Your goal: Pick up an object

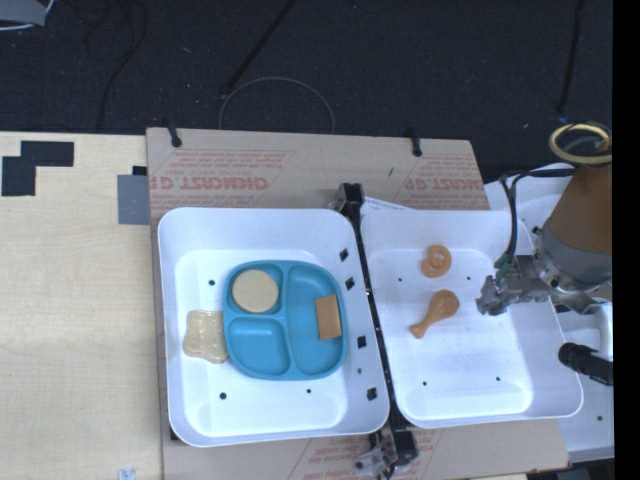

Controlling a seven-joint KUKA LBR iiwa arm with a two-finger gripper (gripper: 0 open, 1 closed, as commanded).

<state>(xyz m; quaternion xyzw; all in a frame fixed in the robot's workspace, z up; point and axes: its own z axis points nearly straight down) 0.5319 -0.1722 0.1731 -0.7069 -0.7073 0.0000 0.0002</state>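
Over the right bin's (545, 398) far edge hovers the metal gripper (492, 298); its finger spread cannot be made out. Nearby lie 2 tan pieces: a drumstick shape (436, 313) and a knobbly ring (436, 260), both untouched.

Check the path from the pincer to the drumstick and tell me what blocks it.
Nothing visible blocks it. The pincer sits at the right bin's right side; the drumstick lies to its left over bare floor. The pretzel lies farther back, off that line.

claw (492, 298) low at arm's end, pointing left.
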